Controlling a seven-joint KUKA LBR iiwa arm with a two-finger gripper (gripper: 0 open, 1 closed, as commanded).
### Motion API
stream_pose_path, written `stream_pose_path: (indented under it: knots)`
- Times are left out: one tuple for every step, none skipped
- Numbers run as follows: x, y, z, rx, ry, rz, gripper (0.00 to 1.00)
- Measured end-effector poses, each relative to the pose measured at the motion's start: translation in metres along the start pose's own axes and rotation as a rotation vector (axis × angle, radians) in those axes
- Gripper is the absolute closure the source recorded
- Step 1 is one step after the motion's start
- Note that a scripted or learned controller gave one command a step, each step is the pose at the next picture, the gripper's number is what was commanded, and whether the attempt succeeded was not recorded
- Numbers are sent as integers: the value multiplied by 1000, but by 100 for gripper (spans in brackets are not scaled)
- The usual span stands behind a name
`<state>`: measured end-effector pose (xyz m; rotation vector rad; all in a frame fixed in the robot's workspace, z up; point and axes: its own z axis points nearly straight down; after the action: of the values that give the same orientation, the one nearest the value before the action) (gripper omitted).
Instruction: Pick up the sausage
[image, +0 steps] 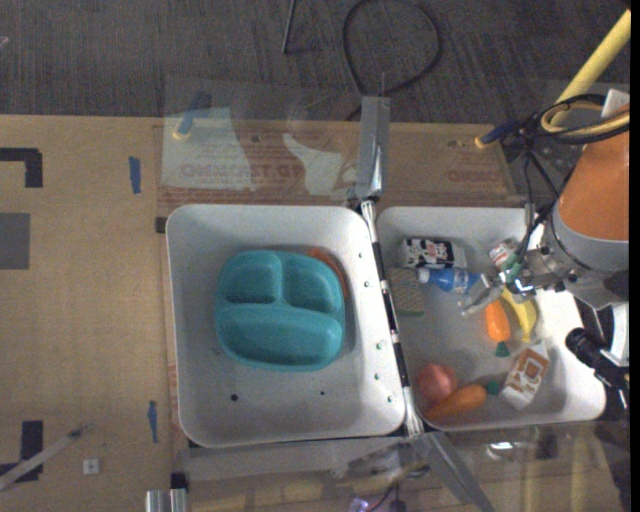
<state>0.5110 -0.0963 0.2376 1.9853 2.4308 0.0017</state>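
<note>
Sausage (458, 401) near edge of right bin (575, 400), beside pink ball (435, 381). Likely light, smooth, rounded, may roll; grip mid-length across width. Gripper (503, 285) above carrot (497, 320), banana (523, 312); jaw state unclear.

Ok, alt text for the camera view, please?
The end effector hovers over the right bin, above toy food including an orange sausage near its front edge. The left bin holds a teal divided tray.
</note>
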Motion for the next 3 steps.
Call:
stream_pose_path:
  knots:
    - [43,59,54,3,0,444,0]
    - [-98,66,42,2,-1,396,0]
    - [-91,113,110,2,-1,411,0]
